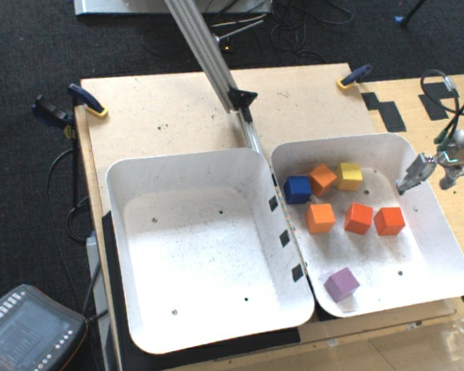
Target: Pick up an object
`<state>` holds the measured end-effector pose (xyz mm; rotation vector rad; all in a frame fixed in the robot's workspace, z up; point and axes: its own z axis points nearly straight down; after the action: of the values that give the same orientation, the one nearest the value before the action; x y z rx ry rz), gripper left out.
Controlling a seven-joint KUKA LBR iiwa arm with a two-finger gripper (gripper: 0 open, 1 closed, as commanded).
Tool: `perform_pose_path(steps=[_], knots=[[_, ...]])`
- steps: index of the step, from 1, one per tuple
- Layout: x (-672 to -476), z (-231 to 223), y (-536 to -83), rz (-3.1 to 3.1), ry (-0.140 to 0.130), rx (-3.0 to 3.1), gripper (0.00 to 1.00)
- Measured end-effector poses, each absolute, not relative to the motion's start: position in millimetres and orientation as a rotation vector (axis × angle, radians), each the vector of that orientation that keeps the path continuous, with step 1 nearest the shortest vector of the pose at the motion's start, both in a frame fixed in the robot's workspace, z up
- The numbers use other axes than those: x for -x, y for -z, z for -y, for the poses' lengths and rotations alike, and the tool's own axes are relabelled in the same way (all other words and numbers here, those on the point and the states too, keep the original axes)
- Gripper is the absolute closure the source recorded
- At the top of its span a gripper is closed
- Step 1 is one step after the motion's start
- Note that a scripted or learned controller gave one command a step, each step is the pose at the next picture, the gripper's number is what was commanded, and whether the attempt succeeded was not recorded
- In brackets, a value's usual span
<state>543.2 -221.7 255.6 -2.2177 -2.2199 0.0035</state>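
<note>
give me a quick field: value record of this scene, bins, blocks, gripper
right bin: holds all seven blocks
left bin: white, shallow
blue block: by the divider, far end
orange blocks: two
red-orange blocks: two, mid bin
yellow block: beside an orange one
purple block: alone, near end
gripper: over right bin's right rim, holding nothing visible

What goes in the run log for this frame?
gripper: over right bin's right rim, holding nothing | cubes: seven in right bin, untouched | pick: not yet done

Your gripper (418, 173) is hanging at frame right, mid-height, fingers pointing left and slightly down.
</note>
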Motion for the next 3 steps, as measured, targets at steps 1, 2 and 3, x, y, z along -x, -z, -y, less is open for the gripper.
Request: perform_pose_path(steps=[1,2,3], knots=[[-544.1,222,-258,2.224,0.000,2.219,0.00],[-548.8,217,-213,2.221,-0.003,2.218,0.00],[-557.1,216,-155,2.219,-0.004,2.217,0.00]])
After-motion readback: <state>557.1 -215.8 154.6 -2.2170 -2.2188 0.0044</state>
